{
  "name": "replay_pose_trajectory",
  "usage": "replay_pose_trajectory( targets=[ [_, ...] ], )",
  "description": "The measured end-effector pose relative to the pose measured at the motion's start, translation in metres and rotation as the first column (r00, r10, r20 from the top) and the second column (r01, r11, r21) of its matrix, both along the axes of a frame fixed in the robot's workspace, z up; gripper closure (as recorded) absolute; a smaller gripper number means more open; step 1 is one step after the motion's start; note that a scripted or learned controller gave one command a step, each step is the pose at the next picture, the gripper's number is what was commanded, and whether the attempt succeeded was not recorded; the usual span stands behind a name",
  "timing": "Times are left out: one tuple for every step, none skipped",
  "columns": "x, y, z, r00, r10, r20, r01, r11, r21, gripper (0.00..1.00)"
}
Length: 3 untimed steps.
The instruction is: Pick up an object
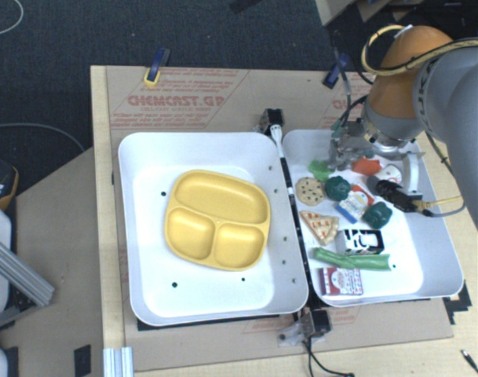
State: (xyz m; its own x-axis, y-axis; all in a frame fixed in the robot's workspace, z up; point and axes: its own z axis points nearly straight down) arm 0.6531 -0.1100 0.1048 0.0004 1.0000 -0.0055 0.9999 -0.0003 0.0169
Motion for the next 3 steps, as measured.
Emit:
replay_pose_trajectory(
  targets=[
    [0.003,0.010,0.056,1.000,0.002,-0.009,-0.002,1.000,0.004,1.00],
    [0.003,0.005,0.120,1.000,0.001,-0.007,-0.001,1.000,0.003,1.00],
    [0.003,0.005,0.121,1.000,0.002,-0.013,-0.002,1.000,0.004,1.00]
  ],
)
